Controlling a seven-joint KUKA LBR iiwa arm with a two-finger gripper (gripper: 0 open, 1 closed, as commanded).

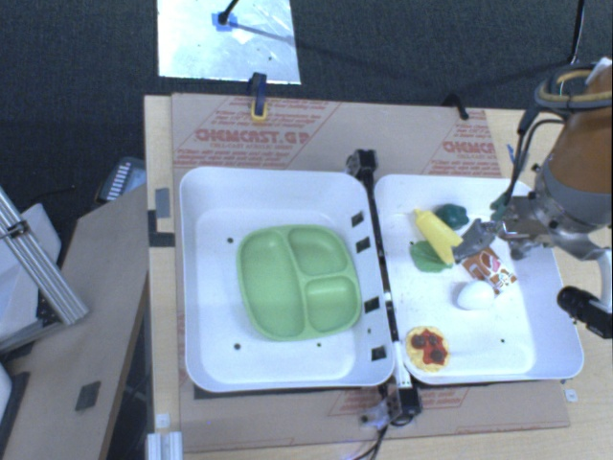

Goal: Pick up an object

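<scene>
My gripper (476,241) hangs over the right bin (546,353), reaching in from the right. It sits just right of a yellow banana-shaped toy (434,234) and directly above a small red and white carton (493,272). A white egg (474,296) lies below the carton. A dark green toy (451,215) rests behind the banana, and a lighter green leaf-shaped piece (426,256) lies under the banana's near end. Near the bin's front left corner sits a small round pizza toy (428,347). Nothing visible is lifted off the bin floor.
The left bin (206,218) holds a green divided plate (297,281). A black-clipped divider (375,257) runs between the two bins. Bare white floor lies at the right bin's front right (508,338).
</scene>
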